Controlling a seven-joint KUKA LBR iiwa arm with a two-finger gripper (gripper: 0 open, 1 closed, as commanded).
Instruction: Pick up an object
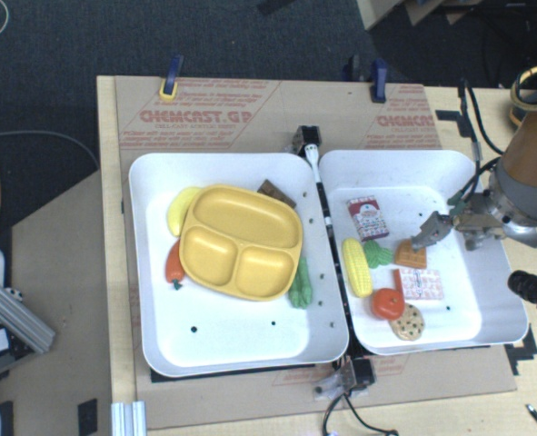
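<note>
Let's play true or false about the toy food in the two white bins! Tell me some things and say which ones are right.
1. The yellow divided tray lies in the left bin. True.
2. The corn cob lies in the left bin. False: it lies in the right bin, near the wall between the bins.
3. The cookie lies next to the tomato. True.
4. The robot's hand is over the yellow tray. False: it is over the right bin, above the waffle.
5. The red and white box stands on the tray. False: it lies on the right bin's floor.
</note>
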